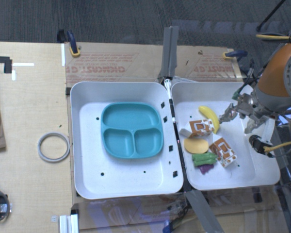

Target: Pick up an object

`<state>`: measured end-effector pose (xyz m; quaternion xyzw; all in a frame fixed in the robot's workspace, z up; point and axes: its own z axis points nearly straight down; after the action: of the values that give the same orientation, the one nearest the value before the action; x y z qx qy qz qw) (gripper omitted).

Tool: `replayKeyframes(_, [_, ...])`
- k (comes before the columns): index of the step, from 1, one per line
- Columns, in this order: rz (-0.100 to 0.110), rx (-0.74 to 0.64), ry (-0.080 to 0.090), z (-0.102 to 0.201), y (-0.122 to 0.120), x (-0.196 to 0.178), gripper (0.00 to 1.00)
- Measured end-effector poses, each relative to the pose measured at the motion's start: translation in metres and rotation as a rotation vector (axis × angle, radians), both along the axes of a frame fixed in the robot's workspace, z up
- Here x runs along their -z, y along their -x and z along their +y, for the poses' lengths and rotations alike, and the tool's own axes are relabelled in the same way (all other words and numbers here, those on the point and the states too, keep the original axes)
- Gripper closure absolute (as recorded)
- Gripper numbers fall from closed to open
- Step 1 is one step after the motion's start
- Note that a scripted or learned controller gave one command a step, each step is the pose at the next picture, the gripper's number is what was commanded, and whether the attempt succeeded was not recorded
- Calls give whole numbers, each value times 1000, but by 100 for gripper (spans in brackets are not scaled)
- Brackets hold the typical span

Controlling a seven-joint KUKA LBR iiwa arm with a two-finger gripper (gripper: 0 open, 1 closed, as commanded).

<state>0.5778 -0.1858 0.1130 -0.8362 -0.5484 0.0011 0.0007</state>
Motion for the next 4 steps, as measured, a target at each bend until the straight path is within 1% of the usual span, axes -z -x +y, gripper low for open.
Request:
replayKeyframes(1, [-1,67,0,54,54,22,0])
replayKeyframes(2, [1,-188,-2,61,101,22,0])
replayKeyframes(3, [-2,-530,-1,74,100,-11,0])
replayKeyframes(4, [0,-552,-1,76,44,8,0])
